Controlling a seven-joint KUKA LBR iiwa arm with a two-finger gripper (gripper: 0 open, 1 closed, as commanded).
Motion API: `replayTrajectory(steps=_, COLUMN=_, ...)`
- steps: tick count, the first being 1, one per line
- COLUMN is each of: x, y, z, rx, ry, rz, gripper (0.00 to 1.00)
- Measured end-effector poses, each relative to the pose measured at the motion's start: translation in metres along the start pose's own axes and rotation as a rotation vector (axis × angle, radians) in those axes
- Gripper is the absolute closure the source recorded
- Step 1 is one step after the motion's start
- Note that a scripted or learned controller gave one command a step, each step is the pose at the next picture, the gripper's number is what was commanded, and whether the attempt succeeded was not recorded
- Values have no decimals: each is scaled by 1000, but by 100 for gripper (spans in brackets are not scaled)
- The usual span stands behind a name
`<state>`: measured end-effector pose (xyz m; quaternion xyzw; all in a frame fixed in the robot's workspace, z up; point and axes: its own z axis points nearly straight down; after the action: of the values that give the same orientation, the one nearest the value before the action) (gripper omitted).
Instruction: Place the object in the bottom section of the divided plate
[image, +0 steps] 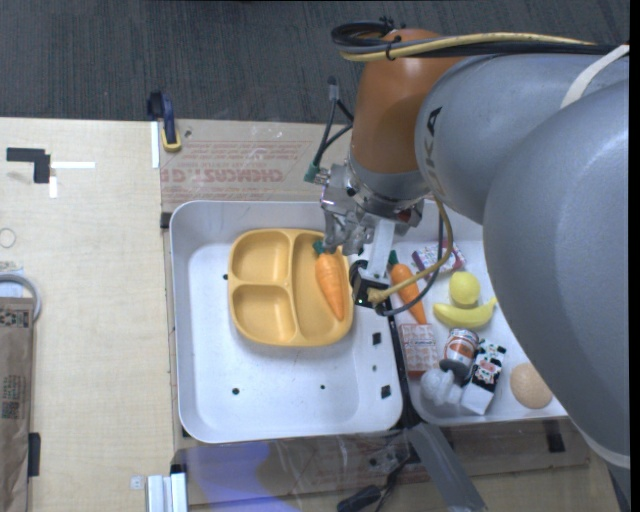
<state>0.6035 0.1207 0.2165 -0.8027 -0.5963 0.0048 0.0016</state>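
The carrot (331, 284) lies in the plate (262, 262)'s long right section with the tool (345, 232) at its leafy top, grip state unclear, so lifting away could drag it over the rim.

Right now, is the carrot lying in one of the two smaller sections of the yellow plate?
No, the carrot lies in the long section on the right side of the yellow divided plate, next to the gripper.

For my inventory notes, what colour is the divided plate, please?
Yellow: the divided plate, in the camera view.
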Motion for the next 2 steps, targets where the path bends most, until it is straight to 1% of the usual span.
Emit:
replayTrajectory(steps=1, x=44, y=-67, z=6, rx=0, ry=-1, rz=-26, gripper=100)
replayTrajectory(steps=2, x=44, y=-67, z=6, rx=0, ry=-1, rz=-25, gripper=0)
